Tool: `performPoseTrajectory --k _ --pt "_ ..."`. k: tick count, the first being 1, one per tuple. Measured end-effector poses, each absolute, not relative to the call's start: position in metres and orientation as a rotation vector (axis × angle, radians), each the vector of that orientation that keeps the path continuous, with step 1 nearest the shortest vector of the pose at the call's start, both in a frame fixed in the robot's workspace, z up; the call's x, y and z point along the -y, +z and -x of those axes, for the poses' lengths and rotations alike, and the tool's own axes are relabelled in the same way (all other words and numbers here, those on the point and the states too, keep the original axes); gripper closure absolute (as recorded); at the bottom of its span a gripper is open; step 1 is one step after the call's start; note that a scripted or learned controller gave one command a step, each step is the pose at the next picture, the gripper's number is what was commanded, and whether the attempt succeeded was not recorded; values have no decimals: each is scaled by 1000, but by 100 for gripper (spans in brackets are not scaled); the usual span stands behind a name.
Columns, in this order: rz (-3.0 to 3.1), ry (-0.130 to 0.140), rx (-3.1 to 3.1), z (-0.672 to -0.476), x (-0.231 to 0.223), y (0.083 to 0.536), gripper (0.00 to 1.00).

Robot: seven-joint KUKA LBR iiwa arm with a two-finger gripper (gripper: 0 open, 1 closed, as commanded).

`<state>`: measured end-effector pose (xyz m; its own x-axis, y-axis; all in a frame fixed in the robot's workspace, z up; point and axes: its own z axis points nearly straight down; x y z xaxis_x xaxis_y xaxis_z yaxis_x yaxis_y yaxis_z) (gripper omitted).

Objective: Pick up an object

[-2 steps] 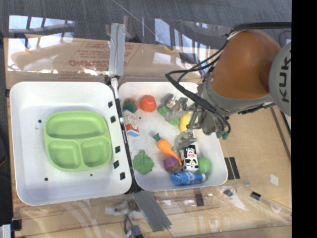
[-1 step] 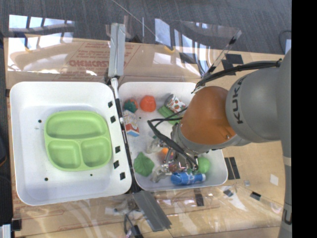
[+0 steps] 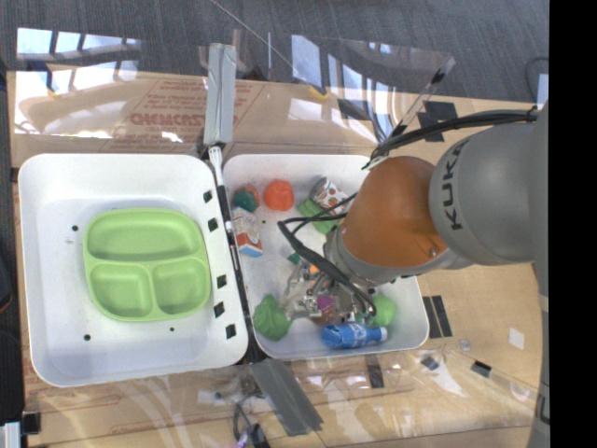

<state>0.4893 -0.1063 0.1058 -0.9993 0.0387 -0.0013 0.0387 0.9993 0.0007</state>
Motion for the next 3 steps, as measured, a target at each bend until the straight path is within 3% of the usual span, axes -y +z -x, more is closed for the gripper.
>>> performPoseTrajectory --k 1,2,3 --pt "-378 1 -3119 -547 99 92 100" --pt "-377 0 -3119 -547 99 92 0" --pt "-420 0 -3112 -576 93 92 0"
